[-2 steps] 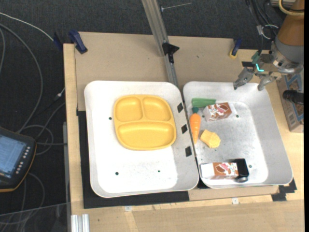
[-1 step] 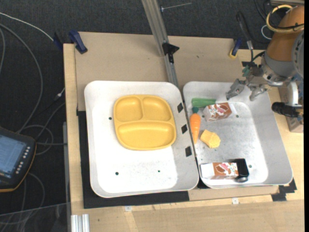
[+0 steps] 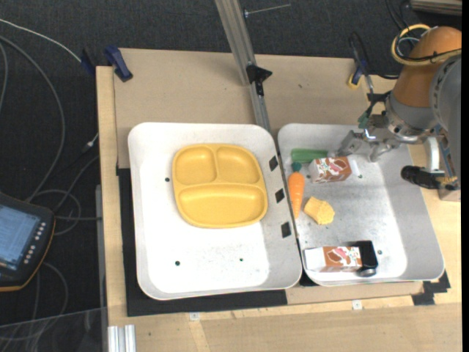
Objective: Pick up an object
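My gripper [image 3: 364, 147] hangs over the far part of the right bin [image 3: 410, 226], open, with nothing between its fingers. Just to its lower left lies a small brown-and-white carton [image 3: 331, 169], close to the fingers but not held. A green block [image 3: 308, 155] sits left of that carton by the bin's far-left corner. An orange carrot [image 3: 295, 193] lies along the bin's left wall, with a yellow chunk [image 3: 319, 210] beside it. A second brown-and-white carton [image 3: 338, 258] lies at the bin's near edge, a black piece [image 3: 368, 258] at its right end.
The left bin [image 3: 212, 270] holds a yellow divided plate [image 3: 218, 184]. A metal pole [image 3: 242, 42] rises from between the bins at the back. The grey arm with its orange band [image 3: 432, 57] comes in over the right bin's far-right corner. Blue clamps grip the bench's far edge.
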Tool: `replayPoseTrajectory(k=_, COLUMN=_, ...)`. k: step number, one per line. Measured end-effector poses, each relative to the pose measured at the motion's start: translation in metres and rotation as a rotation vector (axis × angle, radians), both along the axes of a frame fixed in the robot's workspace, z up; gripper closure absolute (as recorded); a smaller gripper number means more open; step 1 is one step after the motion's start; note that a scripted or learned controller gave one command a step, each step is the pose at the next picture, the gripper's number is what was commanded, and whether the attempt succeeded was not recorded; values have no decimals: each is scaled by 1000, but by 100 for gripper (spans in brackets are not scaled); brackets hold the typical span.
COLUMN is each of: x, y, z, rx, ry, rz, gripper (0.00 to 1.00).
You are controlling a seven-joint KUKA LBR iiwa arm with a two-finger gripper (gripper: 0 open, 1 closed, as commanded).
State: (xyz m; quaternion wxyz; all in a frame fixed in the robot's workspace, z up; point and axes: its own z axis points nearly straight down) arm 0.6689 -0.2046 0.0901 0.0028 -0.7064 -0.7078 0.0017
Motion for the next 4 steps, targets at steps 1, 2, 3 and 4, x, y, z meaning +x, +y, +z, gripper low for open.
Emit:
replayPoseTrajectory(k=1, x=2, y=0, z=16, rx=-4, ry=-8, rz=2, gripper=100)
replayPoseTrajectory(k=2, x=-4, y=-1, z=65, rx=-4, ry=-14, rz=-2, gripper=100)
replayPoseTrajectory(k=3, x=-11, y=3, z=121, rx=-4, ry=-15, rz=-1, gripper=100)
replayPoseTrajectory(k=4, x=-10, y=4, z=130, rx=-3, ry=-11, rz=-1, gripper=100)
